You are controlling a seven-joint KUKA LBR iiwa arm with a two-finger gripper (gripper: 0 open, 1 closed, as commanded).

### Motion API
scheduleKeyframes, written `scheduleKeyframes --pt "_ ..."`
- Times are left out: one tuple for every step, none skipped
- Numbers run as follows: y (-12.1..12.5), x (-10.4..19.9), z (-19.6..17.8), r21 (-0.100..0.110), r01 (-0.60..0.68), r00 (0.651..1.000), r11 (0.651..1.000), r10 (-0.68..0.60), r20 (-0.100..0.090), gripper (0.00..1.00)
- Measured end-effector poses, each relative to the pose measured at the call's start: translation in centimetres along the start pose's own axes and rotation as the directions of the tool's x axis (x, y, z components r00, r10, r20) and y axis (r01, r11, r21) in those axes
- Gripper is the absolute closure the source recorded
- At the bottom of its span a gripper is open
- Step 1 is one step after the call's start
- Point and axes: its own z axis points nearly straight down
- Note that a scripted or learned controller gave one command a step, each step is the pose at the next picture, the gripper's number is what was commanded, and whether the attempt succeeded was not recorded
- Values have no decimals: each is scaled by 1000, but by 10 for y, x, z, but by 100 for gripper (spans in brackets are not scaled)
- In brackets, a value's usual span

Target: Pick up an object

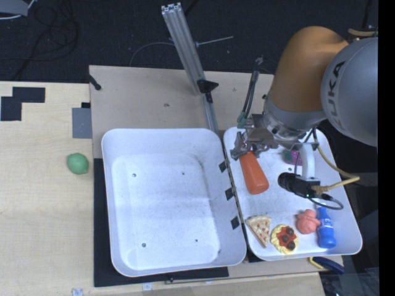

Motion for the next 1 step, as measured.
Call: scheduleKeyframes --pt "-14 47 21 2 -1 1000 1000 1 0 100"
